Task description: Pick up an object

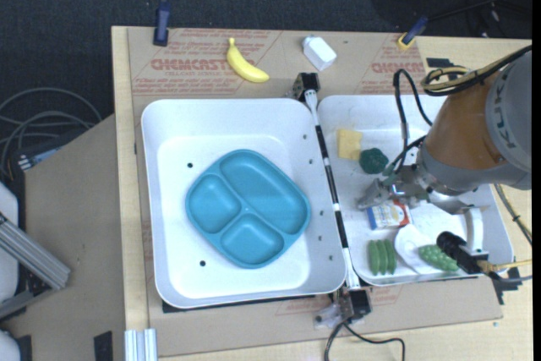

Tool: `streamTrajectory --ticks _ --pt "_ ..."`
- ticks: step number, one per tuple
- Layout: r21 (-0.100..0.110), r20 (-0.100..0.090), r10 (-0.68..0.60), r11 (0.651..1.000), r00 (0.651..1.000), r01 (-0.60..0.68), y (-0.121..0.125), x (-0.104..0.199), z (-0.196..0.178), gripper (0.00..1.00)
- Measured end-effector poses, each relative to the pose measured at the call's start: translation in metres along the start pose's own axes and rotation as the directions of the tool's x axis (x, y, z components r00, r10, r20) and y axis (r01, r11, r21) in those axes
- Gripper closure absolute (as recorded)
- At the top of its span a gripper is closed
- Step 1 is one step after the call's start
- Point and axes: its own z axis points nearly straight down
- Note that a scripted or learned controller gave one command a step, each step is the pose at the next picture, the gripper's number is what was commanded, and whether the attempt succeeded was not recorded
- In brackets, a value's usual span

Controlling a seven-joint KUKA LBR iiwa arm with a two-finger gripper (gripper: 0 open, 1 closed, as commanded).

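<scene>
The right bin (473, 112) holds several small items. A yellow block (349, 142) and a dark green round piece (373, 159) lie near its far left. A red, white and blue packet (389, 216) sits at mid-left, and a ridged green item (381, 256) lies at the front. A leafy green piece (439, 256) rests on a white object (409, 248). My gripper (385, 191) is low in this bin, just above the packet and below the dark green piece. Whether it touches anything is hidden by the wrist.
The left bin (169, 131) holds a blue divided plate (246, 206). Beyond the bins, a banana (244, 63) and a small white box (319, 52) lie on the cardboard. The arm's grey and orange body (473, 139) covers the right bin's right side.
</scene>
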Motion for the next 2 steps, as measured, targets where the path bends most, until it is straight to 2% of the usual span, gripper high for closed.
streamTrajectory --ticks 1,2 --pt "-0.002 0.0 0.0 1.0 1.0 0.0 0.0 0.0 -0.01 1.0" --pt "-0.003 -0.001 -0.002 1.0 1.0 0.002 0.001 0.074 -0.101 1.0"
